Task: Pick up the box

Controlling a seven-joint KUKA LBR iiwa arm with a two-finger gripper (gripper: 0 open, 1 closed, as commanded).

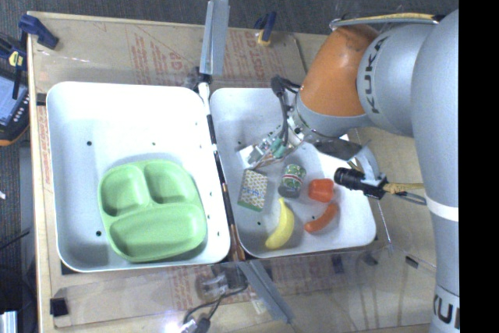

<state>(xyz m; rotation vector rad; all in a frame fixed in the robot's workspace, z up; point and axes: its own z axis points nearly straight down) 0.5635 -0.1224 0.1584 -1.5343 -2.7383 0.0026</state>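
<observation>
Nearest to me was the grey arm [421, 66] with its orange band, sweeping in from the right and covering much of the right bin's [234, 113] far corner. Its jaws [269, 150] hung over the middle of that bin, just far of the box [253, 189], a small patterned carton lying flat beside the bin's left wall. I could not tell whether the jaws were wide or narrow; the metal there was a tangle of glints.

The box sat in a crowd: a small can [293, 178] just to its right, a banana [282, 225] close at its near corner, a red tomato-like piece [320, 189] and an orange carrot-like piece [321, 218] further right. I judged the chief risk to be a descent that caught the can or the banana, or a finger landing on the flat carton and skidding it against the wall.

The left bin [70, 113] held a green divided tray [152, 210], well apart. The box's print was too small to read.
</observation>
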